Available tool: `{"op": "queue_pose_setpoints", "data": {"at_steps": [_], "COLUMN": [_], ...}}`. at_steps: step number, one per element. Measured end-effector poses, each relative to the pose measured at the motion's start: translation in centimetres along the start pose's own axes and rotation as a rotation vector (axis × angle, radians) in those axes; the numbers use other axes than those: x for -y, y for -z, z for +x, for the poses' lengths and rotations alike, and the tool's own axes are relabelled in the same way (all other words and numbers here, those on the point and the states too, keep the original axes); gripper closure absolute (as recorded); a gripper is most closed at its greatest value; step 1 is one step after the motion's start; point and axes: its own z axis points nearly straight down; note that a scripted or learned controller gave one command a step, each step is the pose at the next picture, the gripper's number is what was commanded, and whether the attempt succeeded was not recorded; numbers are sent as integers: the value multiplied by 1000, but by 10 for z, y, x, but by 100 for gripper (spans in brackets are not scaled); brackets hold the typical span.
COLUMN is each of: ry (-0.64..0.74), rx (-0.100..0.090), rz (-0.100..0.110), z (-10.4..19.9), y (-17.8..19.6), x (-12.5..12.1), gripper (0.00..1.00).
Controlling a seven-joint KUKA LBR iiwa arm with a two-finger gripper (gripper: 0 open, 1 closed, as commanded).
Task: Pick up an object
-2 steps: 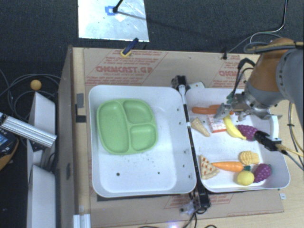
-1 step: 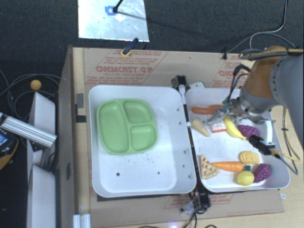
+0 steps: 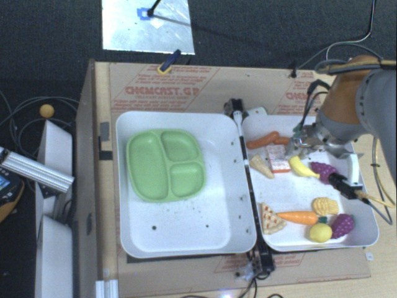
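Down in the right-hand shallow white bin (image 3: 366, 231), the grey arm's hand (image 3: 300, 143) sits low over the upper middle of the toys; whether it is open or closed cannot be told, since the wrist hides its tip. Nothing can be seen gripped in it.

Taking the hand as the landmark: just left of it lies one orange-red plastic sausage (image 3: 268, 140). Directly below it sits one small white packet with a red label (image 3: 280, 165), and left of that one pale wedge of toy cheese (image 3: 261, 166). Just below and right of the hand lies one yellow plastic banana (image 3: 302, 167), with one bunch of purple toy grapes (image 3: 322, 169) beyond it to the right. Well below the hand are one yellow ear of toy corn (image 3: 325, 205), one orange plastic carrot (image 3: 298, 216), one slice of toy pizza (image 3: 270, 218), one yellow toy lemon (image 3: 320, 233) and a second purple grape cluster (image 3: 343, 225).

Well to the left of the hand, the second white bin (image 3: 217, 234) holds one pale green divided plate (image 3: 165, 164) with three compartments. Both bins rest on the cardboard-covered bench (image 3: 186, 89).
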Motion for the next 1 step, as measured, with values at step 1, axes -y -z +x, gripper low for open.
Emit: {"op": "queue_pose_setpoints", "data": {"at_steps": [1], "ry": [0], "rx": [-4], "rz": [14], "z": [64], "y": [83], "x": [17], "gripper": [100]}}
